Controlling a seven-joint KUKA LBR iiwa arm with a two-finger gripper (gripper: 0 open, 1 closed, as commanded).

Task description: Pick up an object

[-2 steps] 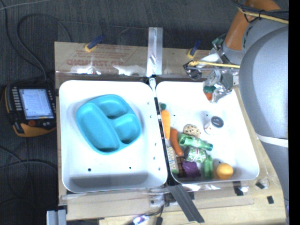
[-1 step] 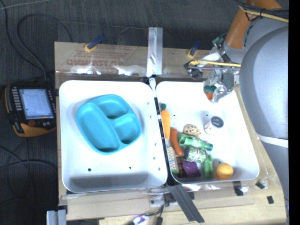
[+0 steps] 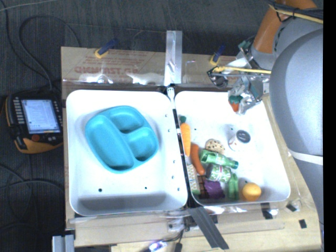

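At the near edge of the right bin, toward five o'clock, a small orange fruit sat against the front wall. Beside it, at about seven o'clock in that bin, lay a purple item, with a green bottle on its side just above it and touching the heap. A carrot lay along the bin's left wall at nine o'clock, with a second orange piece slanting beside it. A speckled tan ball rested near the middle, touching the bottle's end, and a small round grey cap lay apart from the heap, slightly right of center.

In the left bin, a blue divided tray lay near the middle, tilted toward ten o'clock.

Farther back, at one o'clock over the right bin, the gripper hung above the far rim, with something small and red-orange at its tip; whether its jaws were spread or pinching that piece could not be told. A handheld control pendant lay on the floor at nine o'clock, well apart from the bins.
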